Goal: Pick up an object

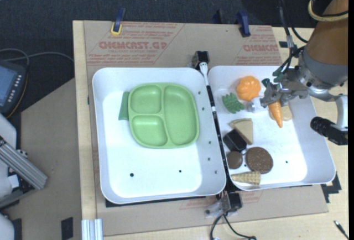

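My gripper (275, 96) hangs over the upper middle of the right bin (310, 161). An orange carrot (276, 114) points down and toward the camera, its thick end caught between the fingers. The gripper is shut on it. A small beige piece (287, 114) lies just right of the carrot, partly hidden. To the left of the gripper sit an orange pumpkin-like toy (248, 88) and a green leafy toy (232, 103).
The right bin also holds a beige wedge (244, 128), a black block (235, 140), a round brown cookie (259, 160), a smaller brown piece (234, 160) and a waffle cone (246, 178). A green divided plate (164, 114) lies in the left bin (116, 172).
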Controlling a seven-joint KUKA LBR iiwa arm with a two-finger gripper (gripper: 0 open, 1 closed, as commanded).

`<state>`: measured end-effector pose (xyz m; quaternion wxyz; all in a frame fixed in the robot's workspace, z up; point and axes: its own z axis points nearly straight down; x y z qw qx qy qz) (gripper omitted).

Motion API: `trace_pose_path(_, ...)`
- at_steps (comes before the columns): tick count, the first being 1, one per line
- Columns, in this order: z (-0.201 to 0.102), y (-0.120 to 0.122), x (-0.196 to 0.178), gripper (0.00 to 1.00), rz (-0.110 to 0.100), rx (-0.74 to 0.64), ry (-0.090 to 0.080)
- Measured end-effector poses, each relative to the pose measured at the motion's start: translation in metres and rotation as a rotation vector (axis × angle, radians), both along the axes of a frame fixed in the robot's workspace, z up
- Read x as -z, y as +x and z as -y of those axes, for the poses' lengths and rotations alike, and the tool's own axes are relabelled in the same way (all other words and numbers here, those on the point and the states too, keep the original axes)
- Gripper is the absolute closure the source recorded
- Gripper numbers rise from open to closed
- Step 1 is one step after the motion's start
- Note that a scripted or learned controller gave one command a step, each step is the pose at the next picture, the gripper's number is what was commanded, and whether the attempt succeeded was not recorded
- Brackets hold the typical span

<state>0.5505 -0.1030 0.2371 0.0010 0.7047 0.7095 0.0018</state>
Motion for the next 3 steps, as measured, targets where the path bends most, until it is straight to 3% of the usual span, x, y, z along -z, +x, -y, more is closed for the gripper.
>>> trace_pose_path(1,-0.051,0.006,0.014,1.0,-0.007,0.002,0.001)
trace_pose_path(2,-0.104,0.009,0.003,1.0,-0.001,0.0,0.001)
trace_pose_path(3,-0.153,0.0,0.019,1.0,-0.008,0.002,0.0)
